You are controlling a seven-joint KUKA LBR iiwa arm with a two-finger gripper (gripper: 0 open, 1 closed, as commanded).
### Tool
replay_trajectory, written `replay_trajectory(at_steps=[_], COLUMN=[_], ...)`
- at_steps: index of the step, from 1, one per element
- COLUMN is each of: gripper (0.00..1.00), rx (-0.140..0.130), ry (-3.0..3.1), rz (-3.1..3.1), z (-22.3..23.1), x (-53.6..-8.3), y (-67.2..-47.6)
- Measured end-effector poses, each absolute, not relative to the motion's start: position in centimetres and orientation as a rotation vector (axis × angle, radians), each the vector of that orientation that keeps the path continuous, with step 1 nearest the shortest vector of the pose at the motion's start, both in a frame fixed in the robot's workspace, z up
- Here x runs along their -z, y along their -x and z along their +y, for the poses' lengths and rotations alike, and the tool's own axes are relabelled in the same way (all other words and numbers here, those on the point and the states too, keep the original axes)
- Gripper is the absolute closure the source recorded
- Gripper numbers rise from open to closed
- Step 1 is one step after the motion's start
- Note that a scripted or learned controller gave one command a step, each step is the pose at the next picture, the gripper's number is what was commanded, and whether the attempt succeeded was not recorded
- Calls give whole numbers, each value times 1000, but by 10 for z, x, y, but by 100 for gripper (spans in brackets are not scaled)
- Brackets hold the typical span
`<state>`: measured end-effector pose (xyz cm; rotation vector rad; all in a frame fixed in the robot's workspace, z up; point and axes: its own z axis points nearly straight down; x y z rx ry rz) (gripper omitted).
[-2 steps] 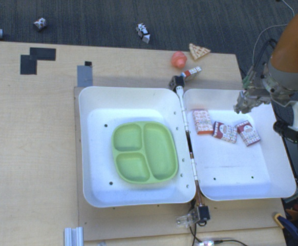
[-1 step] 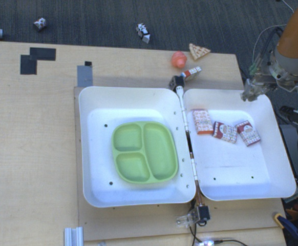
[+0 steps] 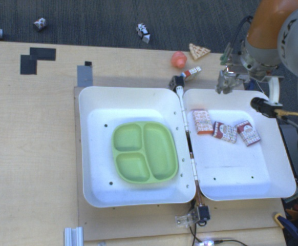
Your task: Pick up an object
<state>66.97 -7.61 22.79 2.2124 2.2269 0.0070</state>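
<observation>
A: Item: three small boxes (image 3: 225,130), right bin (image 3: 241,183), far half, in a row running left to right.
B: Gripper (image 3: 226,86)?
A: Above the bin's far rim; jaw opening cannot be told; nothing seen held.
B: Bearing?
A: Boxes lie toward the near side of it; the middle box is nearest.

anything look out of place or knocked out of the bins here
Yes. Several small items lie outside both bins: an orange ball and a pizza-slice toy on the bench behind the right bin, and more small bits scattered on the dark floor beyond.
</observation>
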Motion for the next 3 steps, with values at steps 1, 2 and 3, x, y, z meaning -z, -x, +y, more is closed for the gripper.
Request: replay_trajectory(at_steps=[1, 2, 3], gripper=[100, 100, 100], rx=[-10, -4, -4], ry=[-2203, -2216, -2214], rz=[2229, 2222, 2221], z=[-77, -107, -176], x=[-239, -256, -281], y=[-671, -669, -669])
